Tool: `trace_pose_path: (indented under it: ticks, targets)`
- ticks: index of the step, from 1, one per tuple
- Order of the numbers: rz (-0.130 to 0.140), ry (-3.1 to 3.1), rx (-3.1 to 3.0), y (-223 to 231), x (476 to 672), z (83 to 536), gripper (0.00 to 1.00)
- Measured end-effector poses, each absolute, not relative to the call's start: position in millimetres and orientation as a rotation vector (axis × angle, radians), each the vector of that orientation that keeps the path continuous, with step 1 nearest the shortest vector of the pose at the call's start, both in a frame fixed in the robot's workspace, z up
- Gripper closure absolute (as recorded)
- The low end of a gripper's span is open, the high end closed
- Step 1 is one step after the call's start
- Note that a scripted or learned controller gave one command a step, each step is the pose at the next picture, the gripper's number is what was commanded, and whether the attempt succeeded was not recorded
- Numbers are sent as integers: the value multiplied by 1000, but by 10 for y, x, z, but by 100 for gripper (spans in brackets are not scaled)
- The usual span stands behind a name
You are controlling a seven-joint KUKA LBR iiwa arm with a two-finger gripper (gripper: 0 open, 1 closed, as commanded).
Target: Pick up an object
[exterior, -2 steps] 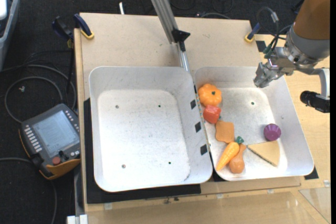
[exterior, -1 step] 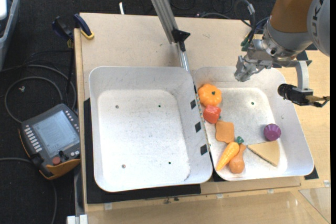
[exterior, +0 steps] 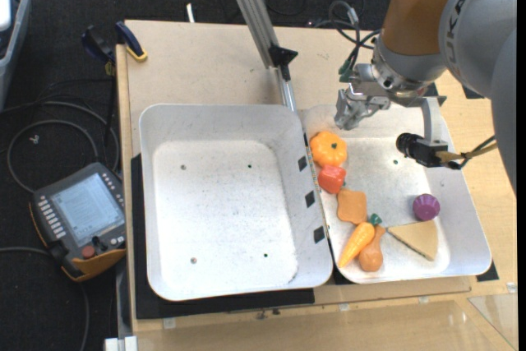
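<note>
The right bin (exterior: pixel 460 255) holds several toy foods. An orange pumpkin (exterior: pixel 328 150) lies near its back left, with a red piece (exterior: pixel 331 178) just in front of it. Further forward are an orange flat slab (exterior: pixel 352 206), a carrot (exterior: pixel 357 241), a small orange piece (exterior: pixel 371 258), a tan cheese wedge (exterior: pixel 417 240) and a purple onion (exterior: pixel 426 207). My gripper (exterior: pixel 348 116) hangs above the bin's back edge, a little right of and behind the pumpkin, with nothing seen held in it.
The left bin (exterior: pixel 164 136) lies beside the right one. A slanted metal pole (exterior: pixel 251 0) rises behind the bins. A black camera or sensor piece (exterior: pixel 415 148) sticks out over the right bin. A teach pendant (exterior: pixel 78 214) lies off the bench's left.
</note>
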State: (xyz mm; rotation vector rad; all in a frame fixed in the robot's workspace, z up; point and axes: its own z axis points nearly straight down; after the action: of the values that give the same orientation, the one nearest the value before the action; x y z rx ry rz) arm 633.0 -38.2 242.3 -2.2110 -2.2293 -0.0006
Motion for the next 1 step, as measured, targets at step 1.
trace_pose_path:
  ticks: [1]
  targets:
    - [-4,-2231,-2213,152,6512,2338,100]
